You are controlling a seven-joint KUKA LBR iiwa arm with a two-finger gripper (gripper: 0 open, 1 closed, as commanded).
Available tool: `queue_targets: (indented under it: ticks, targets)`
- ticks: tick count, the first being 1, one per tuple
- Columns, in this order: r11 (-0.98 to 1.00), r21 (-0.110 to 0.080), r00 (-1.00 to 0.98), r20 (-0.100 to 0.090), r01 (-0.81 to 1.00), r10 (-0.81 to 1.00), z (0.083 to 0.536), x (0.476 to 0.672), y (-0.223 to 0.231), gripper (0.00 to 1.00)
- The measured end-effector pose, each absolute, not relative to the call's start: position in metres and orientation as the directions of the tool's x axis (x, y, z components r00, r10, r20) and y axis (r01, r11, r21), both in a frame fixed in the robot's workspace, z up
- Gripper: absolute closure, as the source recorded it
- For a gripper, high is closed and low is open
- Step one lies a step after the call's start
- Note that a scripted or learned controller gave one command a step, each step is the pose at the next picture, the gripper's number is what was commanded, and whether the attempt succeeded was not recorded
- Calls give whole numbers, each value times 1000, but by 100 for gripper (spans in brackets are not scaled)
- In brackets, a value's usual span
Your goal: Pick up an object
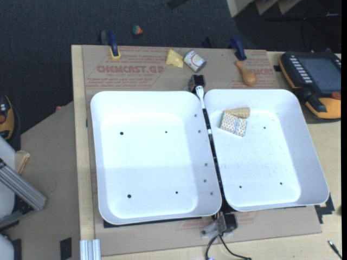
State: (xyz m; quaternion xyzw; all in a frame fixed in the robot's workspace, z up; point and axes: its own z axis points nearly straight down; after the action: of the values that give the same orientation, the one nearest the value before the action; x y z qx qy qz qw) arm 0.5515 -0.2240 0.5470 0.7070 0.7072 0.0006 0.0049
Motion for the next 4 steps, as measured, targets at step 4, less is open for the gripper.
queue_targets:
  ticks: [4]
  targets:
    - [3,28,-3,-22,1000,1000,591,554,-224,100]
